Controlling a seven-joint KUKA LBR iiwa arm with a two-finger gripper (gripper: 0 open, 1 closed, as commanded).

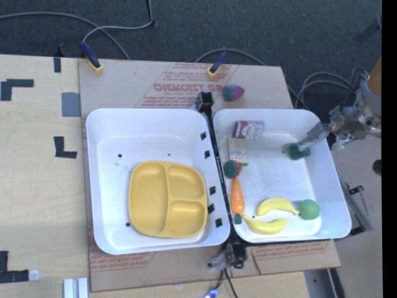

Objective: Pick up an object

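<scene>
You have several candidates in the right bin [322, 166]: two bananas [273, 215] and a green ball [309, 209] along its near edge, a carrot [237, 194] against its left wall, and a small maroon packet [248, 129] with a patterned block [237, 149] toward its far left corner. The gripper [299, 151] hangs low by the bin's right edge — touching none of them, and whether it is wide or narrow you cannot tell. The left bin [105, 166] holds a yellow divided plate [167, 198], and a small strawberry-like toy [233, 92] lies on the cardboard beyond the bins.
</scene>
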